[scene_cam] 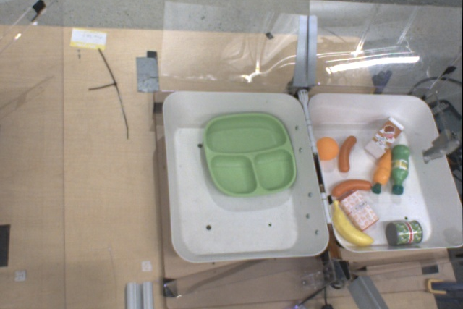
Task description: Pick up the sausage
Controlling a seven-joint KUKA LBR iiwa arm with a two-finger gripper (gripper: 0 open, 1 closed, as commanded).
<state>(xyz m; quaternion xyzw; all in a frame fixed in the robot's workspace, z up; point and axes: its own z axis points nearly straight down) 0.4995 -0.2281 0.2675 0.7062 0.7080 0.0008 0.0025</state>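
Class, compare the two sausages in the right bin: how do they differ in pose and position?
The upper sausage stands nearly upright in the picture beside the orange; the lower sausage lies almost crosswise, touching the snack box. The upper looks slimmer. Both are reddish-brown with rounded ends.

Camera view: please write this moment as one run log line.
sausage: in right bin, beside orange | plate: left bin | grasp: not yet

Landmark: divided plate (249, 154), in the left bin (181, 228). Everything else is right of it in the right bin (434, 228): orange (328, 148) nearest, sausage (347, 153) just beyond, carrot (382, 168) and bottle (399, 168) farther right, carton (385, 137) behind those. Second sausage (351, 188), box (359, 211), banana (349, 225), can (404, 232) sit nearer the front.
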